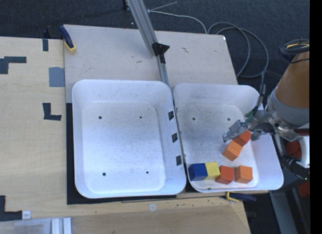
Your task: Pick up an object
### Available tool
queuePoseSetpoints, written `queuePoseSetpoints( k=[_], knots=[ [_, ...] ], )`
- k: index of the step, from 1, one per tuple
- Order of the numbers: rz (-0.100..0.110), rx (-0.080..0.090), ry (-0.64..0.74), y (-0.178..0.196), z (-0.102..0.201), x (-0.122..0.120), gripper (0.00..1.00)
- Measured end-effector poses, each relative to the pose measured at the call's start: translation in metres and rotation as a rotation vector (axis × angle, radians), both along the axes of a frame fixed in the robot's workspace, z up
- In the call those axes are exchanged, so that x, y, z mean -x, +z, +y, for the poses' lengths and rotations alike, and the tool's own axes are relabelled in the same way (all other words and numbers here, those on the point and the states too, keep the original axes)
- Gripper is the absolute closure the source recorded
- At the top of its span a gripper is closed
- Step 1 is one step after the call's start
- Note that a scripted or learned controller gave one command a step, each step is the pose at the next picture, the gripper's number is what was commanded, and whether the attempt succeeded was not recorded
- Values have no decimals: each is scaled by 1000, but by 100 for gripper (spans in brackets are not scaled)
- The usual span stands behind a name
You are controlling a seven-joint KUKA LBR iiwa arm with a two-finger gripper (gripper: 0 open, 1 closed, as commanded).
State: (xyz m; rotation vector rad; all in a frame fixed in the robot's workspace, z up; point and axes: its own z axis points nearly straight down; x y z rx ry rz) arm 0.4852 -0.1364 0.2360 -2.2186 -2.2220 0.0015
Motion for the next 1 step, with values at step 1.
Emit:
queuePoseSetpoints(
  k=[1],
  knots=[
    [-21,10,-1,-121,-25,-4,0]
  ],
)
